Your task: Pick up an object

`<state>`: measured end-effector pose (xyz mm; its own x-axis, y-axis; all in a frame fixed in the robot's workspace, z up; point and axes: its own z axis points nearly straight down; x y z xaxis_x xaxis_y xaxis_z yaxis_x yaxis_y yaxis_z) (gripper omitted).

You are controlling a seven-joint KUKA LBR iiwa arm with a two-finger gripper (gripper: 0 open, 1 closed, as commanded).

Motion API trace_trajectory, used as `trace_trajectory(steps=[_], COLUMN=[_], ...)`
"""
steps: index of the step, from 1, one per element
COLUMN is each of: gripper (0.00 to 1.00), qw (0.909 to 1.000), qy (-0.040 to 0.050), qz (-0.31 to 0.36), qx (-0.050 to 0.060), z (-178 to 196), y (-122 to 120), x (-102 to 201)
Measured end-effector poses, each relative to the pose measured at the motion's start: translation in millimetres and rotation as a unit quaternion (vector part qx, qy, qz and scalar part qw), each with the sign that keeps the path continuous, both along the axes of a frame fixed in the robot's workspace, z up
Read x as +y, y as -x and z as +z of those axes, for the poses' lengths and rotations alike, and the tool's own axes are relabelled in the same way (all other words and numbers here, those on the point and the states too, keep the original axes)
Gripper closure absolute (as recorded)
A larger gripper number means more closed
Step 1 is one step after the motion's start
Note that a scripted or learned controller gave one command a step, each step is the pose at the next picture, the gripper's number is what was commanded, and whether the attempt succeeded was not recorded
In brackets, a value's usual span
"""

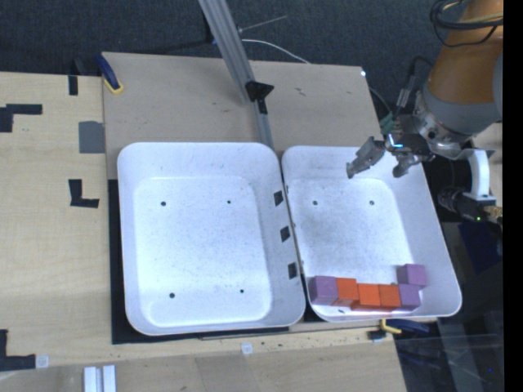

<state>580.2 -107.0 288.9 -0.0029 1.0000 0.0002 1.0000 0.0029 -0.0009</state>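
Pale wooden desk [188, 104], flat and matt, carried two shallow white plastic bins side by side on a dark mat. The left bin [135, 243] had rounded corners, a smooth floor peppered with fine dark specks, and four small dark dots near the corners of its floor. The right bin [441, 251] was of the same moulded shape and speckled the same way.

The grey arm with an orange, glossy, rounded band [466, 64] came in from the right. A ribbed silver metal rail [225, 31] ran at a slant from the top edge down to the gap between the bins, with a black clamp on it.

The gripper [382, 161] hung over the far right corner of the right bin, above the rim area. Its two dark metal jaws stood spread apart, with nothing between them.

The objects lay well apart from the gripper, packed in a row against the near wall of the right bin: a purple block [324, 288] at the left end, an orange block [346, 291] touching it, a second orange block [380, 296] next along, and purple blocks [413, 282] at the right end, one seeming to sit higher than the other. All were small, square-edged and matt.

Black tape pieces [78, 193] marked the desk at left.
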Motion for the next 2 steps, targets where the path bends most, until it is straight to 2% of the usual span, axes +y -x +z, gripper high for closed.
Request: trace_trajectory(steps=[1, 2], gripper=[0.0, 0.0], qw=[1.0, 1.0], qy=[-0.0012, -0.001], qz=[0.002, 0.003], qx=[0.004, 0.0], z=[-102.1, -97.2], y=[7.1, -20.2], x=[102.1, 160.0])
